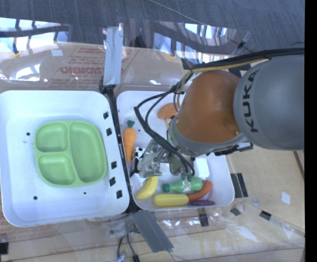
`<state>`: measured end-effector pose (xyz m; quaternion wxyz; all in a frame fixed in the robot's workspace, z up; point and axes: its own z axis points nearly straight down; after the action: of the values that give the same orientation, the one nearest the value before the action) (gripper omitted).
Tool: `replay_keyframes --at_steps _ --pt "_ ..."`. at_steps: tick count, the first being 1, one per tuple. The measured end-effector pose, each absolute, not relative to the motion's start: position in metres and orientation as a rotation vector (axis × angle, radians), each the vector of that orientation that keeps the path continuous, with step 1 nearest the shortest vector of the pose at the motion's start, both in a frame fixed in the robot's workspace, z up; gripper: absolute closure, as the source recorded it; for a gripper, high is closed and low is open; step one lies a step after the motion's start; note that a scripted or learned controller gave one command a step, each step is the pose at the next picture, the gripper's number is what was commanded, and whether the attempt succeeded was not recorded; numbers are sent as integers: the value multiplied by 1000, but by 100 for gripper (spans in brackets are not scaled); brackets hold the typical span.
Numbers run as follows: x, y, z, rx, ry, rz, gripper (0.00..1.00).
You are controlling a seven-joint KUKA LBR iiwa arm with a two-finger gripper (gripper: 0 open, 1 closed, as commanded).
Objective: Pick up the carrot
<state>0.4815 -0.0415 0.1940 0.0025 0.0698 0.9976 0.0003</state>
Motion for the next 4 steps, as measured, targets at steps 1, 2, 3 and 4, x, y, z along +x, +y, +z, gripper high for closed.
replay_keyframes --at_steps 1,2,3,4 --pt "481 -42 192 221 3133 0 0" --pt "551 -51 192 273 3129 -1 0" --pt "565 -86 117 367 3101 4 0" --pt "580 -164 153 295 3124 -3 0"
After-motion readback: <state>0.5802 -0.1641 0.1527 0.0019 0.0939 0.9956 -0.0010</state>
